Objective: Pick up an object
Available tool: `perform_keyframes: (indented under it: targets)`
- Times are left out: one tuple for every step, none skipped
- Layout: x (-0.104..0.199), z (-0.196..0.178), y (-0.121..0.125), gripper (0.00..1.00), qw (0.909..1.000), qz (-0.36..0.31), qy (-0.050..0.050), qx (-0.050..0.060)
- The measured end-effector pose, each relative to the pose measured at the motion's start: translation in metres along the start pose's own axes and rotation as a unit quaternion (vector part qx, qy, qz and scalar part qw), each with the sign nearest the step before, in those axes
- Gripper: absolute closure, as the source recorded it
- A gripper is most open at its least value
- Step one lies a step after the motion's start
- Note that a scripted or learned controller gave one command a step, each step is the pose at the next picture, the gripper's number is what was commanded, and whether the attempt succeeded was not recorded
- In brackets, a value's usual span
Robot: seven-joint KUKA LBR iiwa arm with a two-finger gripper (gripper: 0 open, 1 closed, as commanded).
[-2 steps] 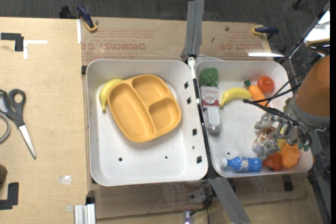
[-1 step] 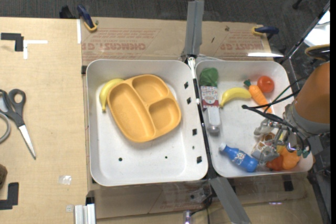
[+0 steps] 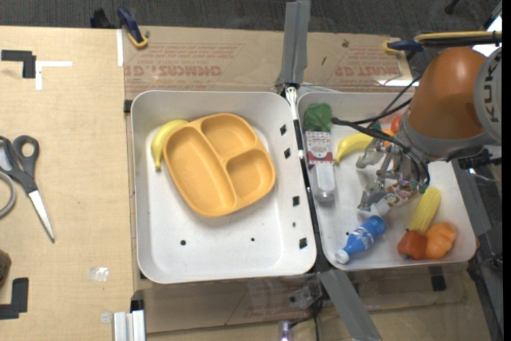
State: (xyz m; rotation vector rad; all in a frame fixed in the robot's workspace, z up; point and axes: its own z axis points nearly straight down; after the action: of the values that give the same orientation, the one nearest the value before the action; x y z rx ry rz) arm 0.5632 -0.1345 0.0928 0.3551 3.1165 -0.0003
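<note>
Arm (image 3: 451, 104) reaches in from the right over the right bin (image 3: 343, 104), pincer (image 3: 382, 189) pointing down near the bin's middle, tangle of wires around it. Cannot tell whether the pincer is wide or narrow; nothing visibly held between its tips. Right bin holds: a clear bottle (image 3: 321, 160) with a red-white label and green cap lying along the left wall, a small banana (image 3: 352, 145) just right of it, a blue-and-white bottle (image 3: 361, 239) lying tilted near the front, just below the pincer, corn (image 3: 425, 208) to the pincer's right, and an orange-red pepper (image 3: 428, 242) in the front right corner, touching the corn's lower end. Bit of orange object (image 3: 395, 124) at the back, partly hidden by the arm, can't identify. Left bin (image 3: 152, 251) has a yellow divided plate (image 3: 217, 164) with three sections, tilted, and a second banana (image 3: 162, 141) tucked against the plate's upper left edge. Scissors (image 3: 28, 180) lie on the tabletop (image 3: 64, 251) well left of the bins.
</note>
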Motion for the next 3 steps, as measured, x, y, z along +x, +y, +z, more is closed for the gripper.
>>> perform_keyframes:
  targets:
    - [-0.07,0.0,0.035,0.0,0.9975,0.07,0.006,0.001]
    - [-0.012,0.0,-0.036,0.0,0.9962,0.087,0.001,0.0]
    - [-0.013,-0.01,-0.035,1.0,0.9963,0.086,-0.002,0.001]
